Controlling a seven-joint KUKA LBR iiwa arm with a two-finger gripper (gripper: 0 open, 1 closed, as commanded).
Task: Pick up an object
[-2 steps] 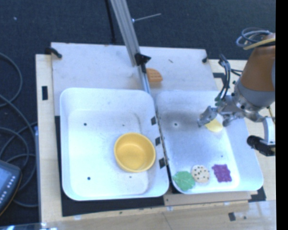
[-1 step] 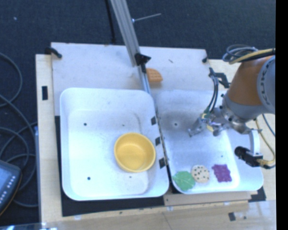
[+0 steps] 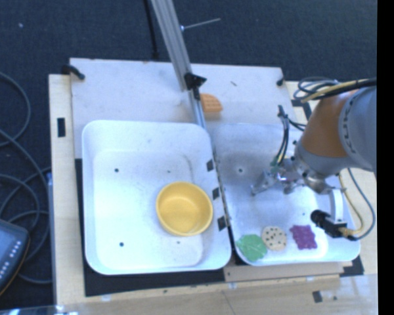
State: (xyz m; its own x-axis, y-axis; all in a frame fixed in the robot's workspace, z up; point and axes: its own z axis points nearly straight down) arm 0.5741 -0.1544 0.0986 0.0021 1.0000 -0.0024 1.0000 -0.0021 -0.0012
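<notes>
My gripper (image 3: 270, 184) hangs over the middle of the right bin (image 3: 243, 146), open, with nothing between its fingers. Three small things lie along that bin's front edge, below and to the right of the gripper: a green flat piece (image 3: 251, 247), a round beige biscuit-like piece (image 3: 274, 237) and a purple piece (image 3: 304, 236). None of them touches the gripper. A yellow bowl (image 3: 184, 207) stands upright in the left bin (image 3: 118, 176), near its right wall.
A slanted metal pole (image 3: 174, 41) rises from the back of the bench between the bins. A small orange thing (image 3: 211, 104) lies behind the bins beside the pole's foot. Cables (image 3: 341, 205) trail from the wrist along the right bin's right side.
</notes>
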